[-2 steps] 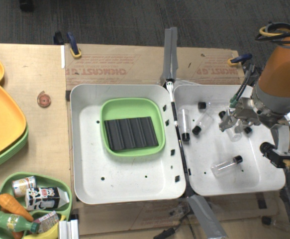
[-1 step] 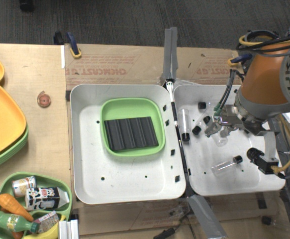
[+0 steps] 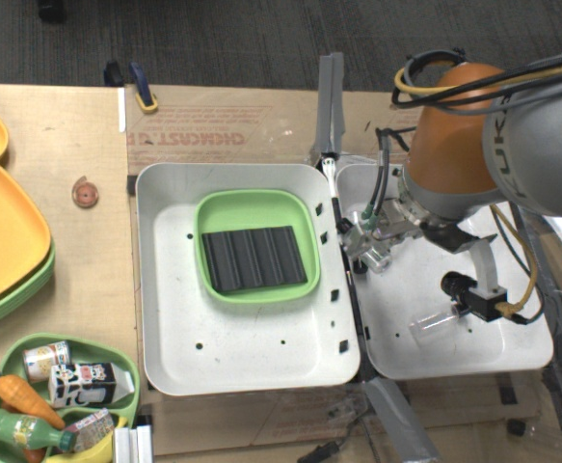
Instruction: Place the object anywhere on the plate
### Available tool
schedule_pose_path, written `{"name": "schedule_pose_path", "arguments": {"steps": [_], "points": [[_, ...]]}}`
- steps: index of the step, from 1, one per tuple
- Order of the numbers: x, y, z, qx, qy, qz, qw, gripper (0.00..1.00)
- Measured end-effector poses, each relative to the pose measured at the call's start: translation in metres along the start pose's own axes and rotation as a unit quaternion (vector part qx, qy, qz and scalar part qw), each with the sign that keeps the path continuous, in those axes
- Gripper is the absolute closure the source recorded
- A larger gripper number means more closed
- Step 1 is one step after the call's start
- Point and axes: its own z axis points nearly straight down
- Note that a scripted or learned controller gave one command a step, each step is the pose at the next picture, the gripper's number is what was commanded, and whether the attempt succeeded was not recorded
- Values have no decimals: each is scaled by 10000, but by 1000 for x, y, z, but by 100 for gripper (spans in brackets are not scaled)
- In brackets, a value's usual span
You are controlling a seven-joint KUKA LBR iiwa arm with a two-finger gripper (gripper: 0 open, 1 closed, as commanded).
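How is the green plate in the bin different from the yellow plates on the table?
The green plate is green, squarish with rounded corners, and sits inside the left white bin; the yellow plates are orange-yellow and rest on the wooden bench outside the bins. The green plate carries a dark ridged block, while the yellow plates carry nothing that shows. The green plate is fully in view; the yellow plates are cut off by the picture's edge. Both have raised rims.

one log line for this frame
arm: over right bin | pincer: near bin's left wall | plate: left bin, holds dark ridged slab
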Motion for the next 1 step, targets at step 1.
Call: {"name": "schedule_pose_path", "arguments": {"steps": [1], "points": [[0,0,0,0,0,1,10000,0]]}}
